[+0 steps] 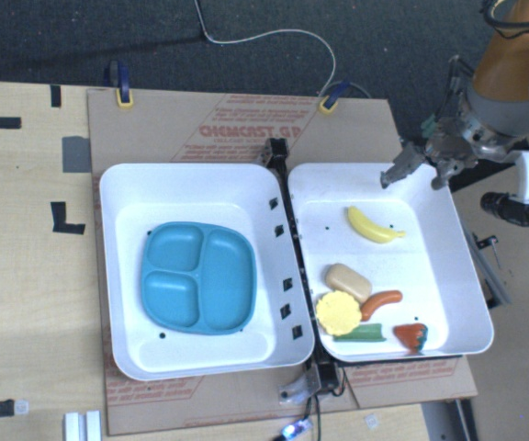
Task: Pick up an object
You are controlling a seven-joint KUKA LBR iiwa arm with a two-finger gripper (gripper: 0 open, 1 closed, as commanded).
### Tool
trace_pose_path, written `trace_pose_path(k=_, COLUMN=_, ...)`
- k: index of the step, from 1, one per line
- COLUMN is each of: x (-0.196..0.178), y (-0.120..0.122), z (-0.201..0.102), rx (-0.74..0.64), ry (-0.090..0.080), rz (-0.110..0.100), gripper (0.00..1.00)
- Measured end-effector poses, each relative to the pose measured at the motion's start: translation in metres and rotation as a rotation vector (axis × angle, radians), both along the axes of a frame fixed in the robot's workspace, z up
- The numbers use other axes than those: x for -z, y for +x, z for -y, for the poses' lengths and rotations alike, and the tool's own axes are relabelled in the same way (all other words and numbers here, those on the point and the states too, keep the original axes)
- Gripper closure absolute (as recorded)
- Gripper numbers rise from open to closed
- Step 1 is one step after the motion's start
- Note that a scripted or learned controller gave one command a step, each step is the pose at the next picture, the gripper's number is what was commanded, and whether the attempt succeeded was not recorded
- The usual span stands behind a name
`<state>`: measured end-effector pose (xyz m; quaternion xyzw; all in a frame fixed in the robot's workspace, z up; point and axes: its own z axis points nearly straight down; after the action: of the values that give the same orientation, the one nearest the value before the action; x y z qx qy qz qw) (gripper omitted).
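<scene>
Left bin (118, 200): a blue divided tray (198, 277) is held
Right bin (462, 246): a banana (373, 226) is seen near the top; bread roll (348, 281), yellow disc (338, 312), sausage (380, 303) lower down
Gripper (418, 175): spread wide with nothing between the fingers, poised over the upper right rim, the banana just below-left, apart

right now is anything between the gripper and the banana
Nothing visible is. The gripper hangs open over the right bin's upper right corner, and the banana lies just below and left of it on bare white floor. The other food sits in a cluster farther down the bin, out of that path.
</scene>
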<state>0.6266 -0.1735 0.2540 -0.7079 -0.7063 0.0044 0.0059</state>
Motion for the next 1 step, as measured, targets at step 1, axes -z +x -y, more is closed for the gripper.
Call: trace_pose_path(k=1, x=-0.0086, y=0.0023, z=-0.0006, rx=-0.004, ry=-0.003, rz=0.013, gripper=0.0)
